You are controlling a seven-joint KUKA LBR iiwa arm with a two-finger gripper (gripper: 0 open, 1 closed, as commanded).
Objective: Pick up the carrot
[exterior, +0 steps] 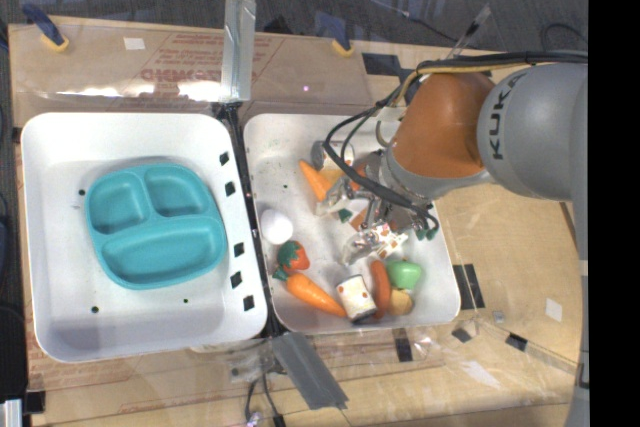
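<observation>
Two shallow white bins sit side by side on the bench. The left bin (40, 215) carries a teal divided tray (153, 225) (three compartments, the long one toward the near edge), lying a little left of that bin's centre.

The right bin (262, 137) holds the clutter. Near its left wall, about halfway down, lies a white egg-like ball (277, 228). Just below it sits a small red and orange piece with a green top (292, 258), possibly a toy fruit, though the view is too coarse to be sure. The carrot (311, 293) lies toward the near left corner of this bin, pointing diagonally with its thick end by the red piece and its tip toward a white block with a red mark (355, 296) at the near edge. A second orange wedge-shaped piece (316, 181) lies higher up, toward the bin's middle, beside the wrist cables.

To the right of the white block a slim red-orange piece (381, 283) stands close to a green rounded toy (405, 273) and a yellowish one (401, 301) near the near right corner.

The gripper (376, 233) hangs over the bin's right half, above and well apart from the carrot, with the arm's orange band (445, 127) behind it. Whether the claw is wide or narrow cannot be told from here; nothing is visibly held.
</observation>
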